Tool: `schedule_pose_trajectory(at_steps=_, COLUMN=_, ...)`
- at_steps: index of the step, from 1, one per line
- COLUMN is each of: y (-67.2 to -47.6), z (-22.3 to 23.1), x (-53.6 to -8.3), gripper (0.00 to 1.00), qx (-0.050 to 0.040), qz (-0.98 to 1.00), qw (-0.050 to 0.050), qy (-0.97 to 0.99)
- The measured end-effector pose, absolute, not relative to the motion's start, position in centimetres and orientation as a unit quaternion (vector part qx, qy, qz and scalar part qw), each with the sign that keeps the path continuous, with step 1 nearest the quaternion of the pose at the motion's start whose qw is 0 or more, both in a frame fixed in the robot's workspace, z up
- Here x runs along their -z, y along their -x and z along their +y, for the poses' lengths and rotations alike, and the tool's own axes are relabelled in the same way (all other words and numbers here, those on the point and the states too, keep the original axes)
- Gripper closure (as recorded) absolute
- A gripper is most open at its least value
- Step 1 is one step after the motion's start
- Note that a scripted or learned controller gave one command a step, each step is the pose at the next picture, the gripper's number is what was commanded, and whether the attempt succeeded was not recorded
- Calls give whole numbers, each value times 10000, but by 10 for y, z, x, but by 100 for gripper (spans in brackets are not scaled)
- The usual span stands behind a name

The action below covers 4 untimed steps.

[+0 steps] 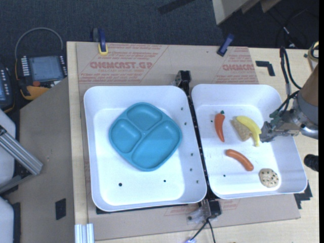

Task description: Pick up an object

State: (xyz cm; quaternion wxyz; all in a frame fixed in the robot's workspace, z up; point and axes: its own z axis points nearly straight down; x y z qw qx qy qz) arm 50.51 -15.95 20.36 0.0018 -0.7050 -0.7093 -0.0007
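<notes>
Camera view. Landmark: the banana (249, 126), lying in the upper middle of the right bin (288, 178).

- Bread slice (241, 129) touches the banana on its left, partly under it.
- Carrot (219, 127) sits left of the banana, apart from it, upright with green top away from the camera.
- Sausage (239, 159) lies below the banana, slanted, well clear of it.
- Cookie (269, 177) rests below and right of the banana, near the bin's lower wall.
- Blue divided plate (145, 135) sits far left of the banana, in the left bin (98, 186), with nothing on it. Likely the drop target, hence all food kept in the other bin.

The food pieces are mostly spread apart, which probably gives each one room for a grasp; banana and bread are the exception.

Gripper (267, 132): reaches in just right of the banana, low at the banana's lower tip, close to or touching it. The fingertips are too dark and small to read; whether they are spread or closed cannot be told, and nothing shows held between them.

Judgement: the banana looks like the chosen pick, still resting on the bin floor. The touching bread may be dragged along.
</notes>
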Motion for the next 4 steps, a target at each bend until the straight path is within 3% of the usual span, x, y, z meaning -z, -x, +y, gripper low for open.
schedule_pose_trajectory(at_steps=1, y=-519, z=-105, x=-199, gripper=100, qx=7, qz=-7096, qw=20, qy=7046)
schedule_pose_trajectory(at_steps=2, y=-517, z=-53, x=-211, gripper=100, qx=2, qz=-7074, qw=4, qy=7068)
schedule_pose_trajectory(at_steps=4, y=-537, z=59, x=-218, gripper=100, qx=13, qz=-7097, qw=2, qy=7045)
